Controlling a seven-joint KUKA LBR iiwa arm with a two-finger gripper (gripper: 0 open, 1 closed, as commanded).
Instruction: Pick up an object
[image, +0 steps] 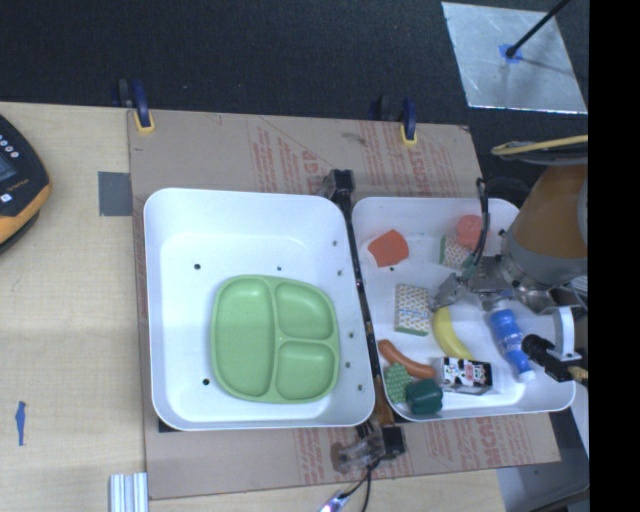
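Lying in the right bin (545, 400), a yellow banana (449, 334) curves just below the gripper (452, 290), whose dark fingers hang spread apart with nothing between them. Nearer the front rim sit a green block (423, 398), an orange sausage shape (404, 358) and a printed card (466, 375); a blue bottle (509, 340) lies rightward. Beyond, an orange-red wedge (389, 248) rests. The left bin (170, 300) holds a glossy green divided plate (274, 339) on brown cardboard (300, 150).

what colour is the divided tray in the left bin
Light green, a three-compartment tray, plain in the camera view.
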